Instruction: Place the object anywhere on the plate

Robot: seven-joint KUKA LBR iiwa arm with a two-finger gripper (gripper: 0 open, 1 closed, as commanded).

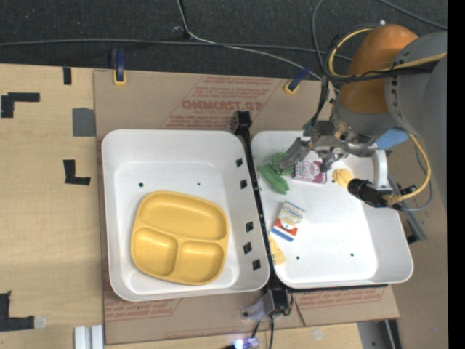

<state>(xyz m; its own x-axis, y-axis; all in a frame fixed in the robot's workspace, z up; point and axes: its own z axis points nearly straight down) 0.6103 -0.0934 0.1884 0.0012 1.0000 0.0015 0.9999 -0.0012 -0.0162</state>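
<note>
Objects lie scattered in the right bin [378, 267], and the one nearest the gripper [314, 157] is a small pink-and-white packet [310, 170] at the bin's far side. The gripper hangs right over that packet, its grey fingers [294, 153] spread apart, one reaching toward the green piece and the other sitting above the packet. Nothing is visibly clamped between them; I cannot tell from here whether they touch the packet.

Just left of the packet lies a green leafy toy [275, 175], close to the wall between the bins. Right of the packet, a small yellow piece [343, 175] peeks out beside the gripper's body. Nearer to me, around the middle of the bin, sits a little carton [288, 221] in white, blue and red, tilted at an angle. Below it, tight against the dividing wall, is another small yellow item [277, 251].

The plate [179, 237] is in the left bin [120, 166], well apart from all of these. It is yellow, with three compartments: one wide section at the far side and two smaller ones nearer to me.

The arm [378, 64] comes in from the right, its orange band above the wrist, with cables looping round it. Both bins rest on a cardboard sheet [211, 100] on the wooden bench [43, 195].
</note>
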